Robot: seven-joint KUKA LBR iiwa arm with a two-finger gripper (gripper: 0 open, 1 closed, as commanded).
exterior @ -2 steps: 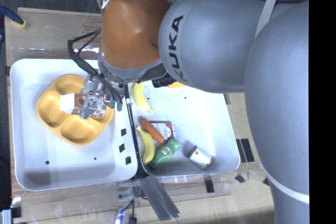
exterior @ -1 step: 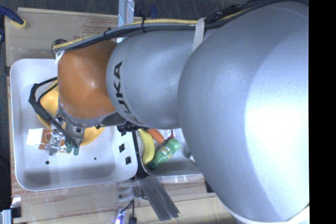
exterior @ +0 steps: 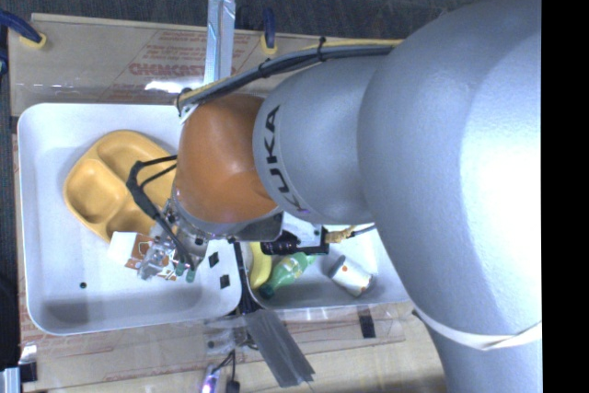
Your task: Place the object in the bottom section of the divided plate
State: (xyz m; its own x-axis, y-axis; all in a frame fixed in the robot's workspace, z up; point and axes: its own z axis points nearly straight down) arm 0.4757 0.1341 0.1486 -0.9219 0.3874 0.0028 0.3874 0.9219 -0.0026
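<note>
Reaching over the left bin (exterior: pixel 46 198), my claw (exterior: pixel 166 260) hangs just beside the yellow divided plate (exterior: pixel 110 179), at its lower right edge. I cannot tell how the claw stands. A green bottle (exterior: pixel 287 273) lies in the right bin (exterior: pixel 391 290).

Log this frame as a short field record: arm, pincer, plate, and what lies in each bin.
arm: grey KUKA arm with orange band, reaching in from the right and covering much of both bins
pincer: low over the left bin, just below the plate; finger state unclear
plate: yellow divided plate in the left bin, partly hidden by the wrist
near pincer: small white and brown item on the bin floor by the plate's lower edge
right bin: green bottle, yellow object, white cylinder with red mark
</note>
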